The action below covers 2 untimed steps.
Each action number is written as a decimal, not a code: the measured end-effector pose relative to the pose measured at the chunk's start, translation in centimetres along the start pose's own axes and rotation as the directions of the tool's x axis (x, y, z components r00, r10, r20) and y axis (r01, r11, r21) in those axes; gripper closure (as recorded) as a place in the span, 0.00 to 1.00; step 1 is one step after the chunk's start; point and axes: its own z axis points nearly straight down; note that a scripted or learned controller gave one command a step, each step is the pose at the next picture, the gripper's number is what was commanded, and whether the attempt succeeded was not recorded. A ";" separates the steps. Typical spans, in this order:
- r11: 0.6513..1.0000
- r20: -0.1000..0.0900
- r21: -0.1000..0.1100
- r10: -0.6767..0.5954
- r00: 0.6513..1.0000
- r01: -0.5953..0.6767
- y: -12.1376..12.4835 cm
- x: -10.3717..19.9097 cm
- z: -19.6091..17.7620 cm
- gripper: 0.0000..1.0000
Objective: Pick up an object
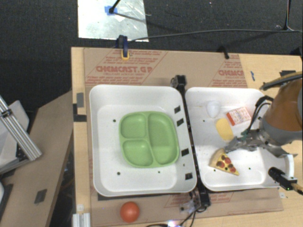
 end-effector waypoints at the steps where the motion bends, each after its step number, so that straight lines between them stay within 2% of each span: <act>1: 1.000 0.002 -0.006 -0.001 1.000 0.001 0.2 -0.1 -1.4 1.00; 2: 1.000 0.004 -0.009 0.001 1.000 -0.001 0.0 -1.1 -6.4 1.00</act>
